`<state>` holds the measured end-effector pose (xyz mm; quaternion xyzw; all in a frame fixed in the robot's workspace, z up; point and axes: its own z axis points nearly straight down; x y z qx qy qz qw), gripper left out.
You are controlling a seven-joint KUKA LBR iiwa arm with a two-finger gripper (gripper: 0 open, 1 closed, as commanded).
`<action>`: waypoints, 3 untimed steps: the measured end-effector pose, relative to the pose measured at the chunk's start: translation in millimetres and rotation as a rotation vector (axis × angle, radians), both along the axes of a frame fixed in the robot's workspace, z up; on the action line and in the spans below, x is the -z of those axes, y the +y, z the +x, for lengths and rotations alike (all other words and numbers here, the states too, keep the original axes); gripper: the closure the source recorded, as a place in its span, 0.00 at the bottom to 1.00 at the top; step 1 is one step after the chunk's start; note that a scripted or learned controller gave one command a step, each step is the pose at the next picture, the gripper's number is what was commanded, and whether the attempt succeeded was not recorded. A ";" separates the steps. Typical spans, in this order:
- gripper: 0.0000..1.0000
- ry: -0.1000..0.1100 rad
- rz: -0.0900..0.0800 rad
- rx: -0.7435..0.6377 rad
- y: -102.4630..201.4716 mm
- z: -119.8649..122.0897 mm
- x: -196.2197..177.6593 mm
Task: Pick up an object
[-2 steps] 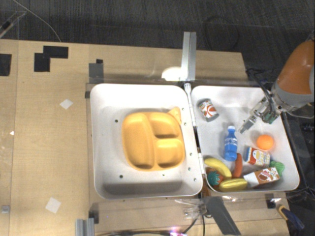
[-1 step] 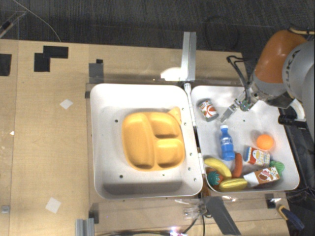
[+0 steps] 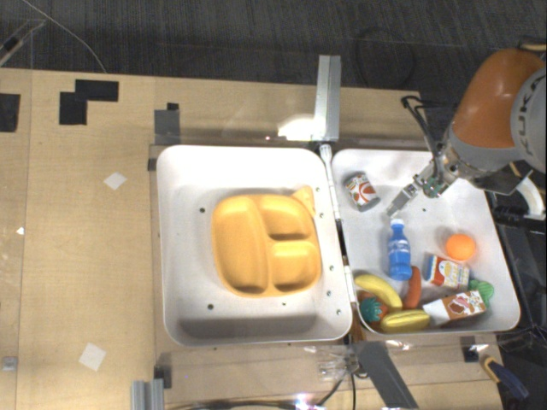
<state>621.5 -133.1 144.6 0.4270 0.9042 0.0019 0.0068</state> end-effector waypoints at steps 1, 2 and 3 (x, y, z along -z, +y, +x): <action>0.00 0.011 0.008 0.202 -58.5 45.9 52.6; 0.00 -0.004 -0.002 0.095 -72.9 48.7 -33.7; 0.00 0.007 -0.005 0.256 -27.6 49.1 48.9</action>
